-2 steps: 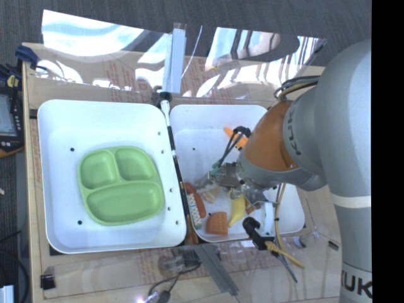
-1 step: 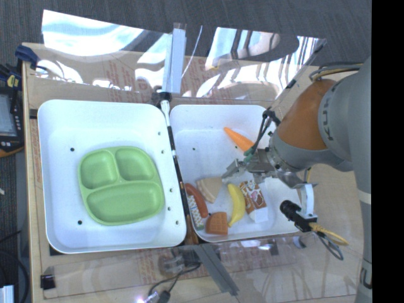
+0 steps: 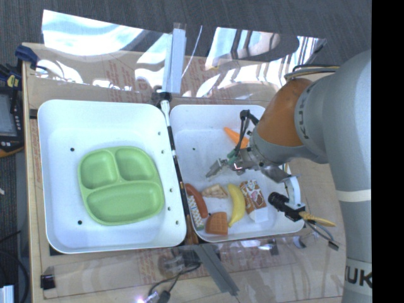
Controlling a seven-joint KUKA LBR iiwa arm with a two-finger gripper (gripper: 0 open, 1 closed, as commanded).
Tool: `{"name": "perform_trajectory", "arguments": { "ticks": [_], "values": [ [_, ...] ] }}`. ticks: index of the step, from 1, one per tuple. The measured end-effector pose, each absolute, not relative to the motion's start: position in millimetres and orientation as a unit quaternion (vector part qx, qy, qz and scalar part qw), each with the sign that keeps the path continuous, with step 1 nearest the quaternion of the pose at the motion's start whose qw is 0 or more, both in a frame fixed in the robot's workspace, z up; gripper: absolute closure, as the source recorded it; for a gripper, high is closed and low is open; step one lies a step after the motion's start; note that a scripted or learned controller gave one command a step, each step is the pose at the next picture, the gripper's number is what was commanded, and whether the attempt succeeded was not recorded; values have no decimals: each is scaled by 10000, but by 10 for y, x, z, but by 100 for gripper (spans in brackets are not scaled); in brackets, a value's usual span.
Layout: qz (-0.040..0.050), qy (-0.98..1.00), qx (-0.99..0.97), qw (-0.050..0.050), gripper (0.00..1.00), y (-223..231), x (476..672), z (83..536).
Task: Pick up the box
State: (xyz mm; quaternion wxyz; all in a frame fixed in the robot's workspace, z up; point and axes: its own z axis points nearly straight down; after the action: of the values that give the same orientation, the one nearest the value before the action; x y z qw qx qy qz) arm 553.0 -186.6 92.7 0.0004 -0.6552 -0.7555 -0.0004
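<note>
A wooden bench (image 3: 76,276) stands on a dark grey floor, with a shiny clear sheet at its back. Two white bins sit side by side on it.

The left bin (image 3: 57,169) holds a green plate (image 3: 120,185) with three parts. The plate lies flat in the middle of the bin.

The right bin (image 3: 196,125) holds the food things, mostly near its front edge. The box (image 3: 254,199) is small, white and red. It lies flat near the front right of this bin, just beside the yellow banana (image 3: 236,204). Its long side runs from the back of the bin to the front, tilted a little. Left of the banana lie a piece of bread (image 3: 216,191), a brown waffle (image 3: 216,223) and a red sausage (image 3: 194,199). An orange carrot (image 3: 233,135) lies further back.

The grey arm (image 3: 328,125) comes in from the right. Its gripper (image 3: 221,166) hangs over the middle of the right bin, behind the bread. The two thin fingers are spread apart, with nothing between them. The box is apart from the gripper, nearer the front.
</note>
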Motion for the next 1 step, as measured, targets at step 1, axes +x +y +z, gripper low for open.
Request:
{"name": "perform_trajectory", "arguments": {
  "ticks": [1],
  "values": [
    [-3,-7744,-6327,4,0,-2088,5755,1321]
  ]
}}
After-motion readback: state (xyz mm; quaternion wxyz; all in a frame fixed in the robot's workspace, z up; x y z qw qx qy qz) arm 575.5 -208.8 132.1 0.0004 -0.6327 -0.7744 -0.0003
